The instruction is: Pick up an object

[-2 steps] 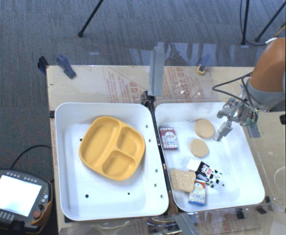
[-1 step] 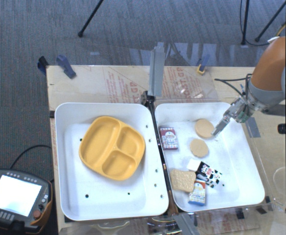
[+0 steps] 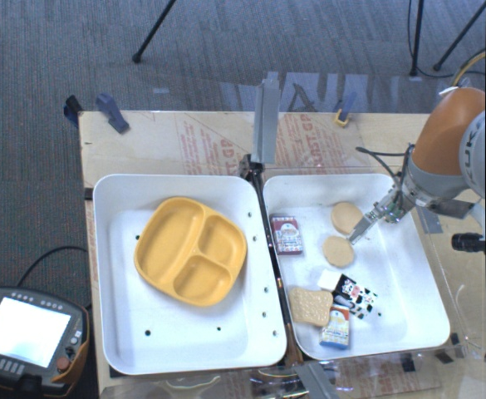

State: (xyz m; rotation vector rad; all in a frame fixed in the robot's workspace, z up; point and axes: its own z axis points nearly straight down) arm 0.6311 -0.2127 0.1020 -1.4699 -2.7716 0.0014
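The divided plate [image 3: 191,250] was yellow, both bins [image 3: 122,339] white, two round cookies [image 3: 346,218] tan, and a small carton [image 3: 356,295] cow-spotted black-and-white.

The bench [image 3: 184,144] carried two white bins side by side, touching along their inner edges: the left bin [image 3: 118,306] and the right bin [image 3: 409,302]. A blue clamp [image 3: 112,112] and a yellow clamp [image 3: 341,119] sat at its far edge.

The right bin [image 3: 409,306] has bare floor along its right side and far edge. Its left and near parts are crowded: two round crackers [image 3: 342,233], a red packet [image 3: 286,234], a square cracker [image 3: 310,305] and small cartons [image 3: 347,306]. A yellow divided plate [image 3: 191,250] fills the left bin's [image 3: 118,339] middle, leaving its margins open.
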